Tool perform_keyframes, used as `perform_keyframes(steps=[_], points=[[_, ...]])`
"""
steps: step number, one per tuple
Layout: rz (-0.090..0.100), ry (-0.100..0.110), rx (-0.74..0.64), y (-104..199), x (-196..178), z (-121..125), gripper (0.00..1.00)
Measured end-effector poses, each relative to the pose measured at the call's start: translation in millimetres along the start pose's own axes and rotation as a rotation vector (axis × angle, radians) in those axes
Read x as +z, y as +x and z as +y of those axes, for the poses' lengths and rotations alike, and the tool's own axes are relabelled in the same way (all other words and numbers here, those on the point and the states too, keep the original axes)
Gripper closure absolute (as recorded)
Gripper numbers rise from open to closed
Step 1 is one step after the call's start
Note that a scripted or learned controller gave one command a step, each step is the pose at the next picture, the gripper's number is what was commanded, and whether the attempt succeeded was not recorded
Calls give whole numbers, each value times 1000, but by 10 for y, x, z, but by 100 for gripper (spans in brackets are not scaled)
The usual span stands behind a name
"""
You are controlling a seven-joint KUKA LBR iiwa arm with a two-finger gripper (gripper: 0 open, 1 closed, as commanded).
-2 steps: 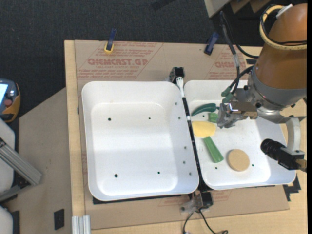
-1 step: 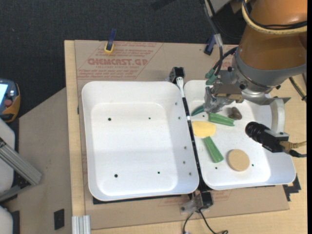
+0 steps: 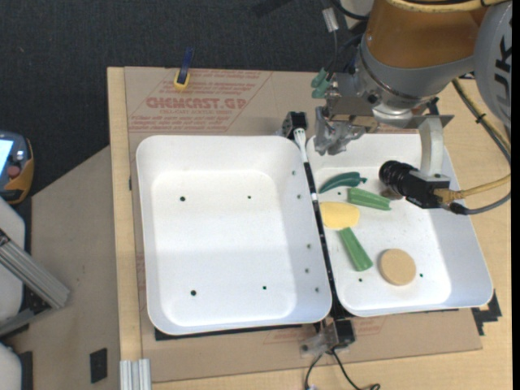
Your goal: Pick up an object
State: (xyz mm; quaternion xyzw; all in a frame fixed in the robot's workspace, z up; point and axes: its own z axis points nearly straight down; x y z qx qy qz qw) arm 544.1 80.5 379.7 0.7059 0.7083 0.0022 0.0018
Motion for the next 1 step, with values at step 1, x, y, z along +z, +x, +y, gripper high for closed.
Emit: perform_keyframes(steps=[1], points=[[-2,18,9,-449,889,-494,100]])
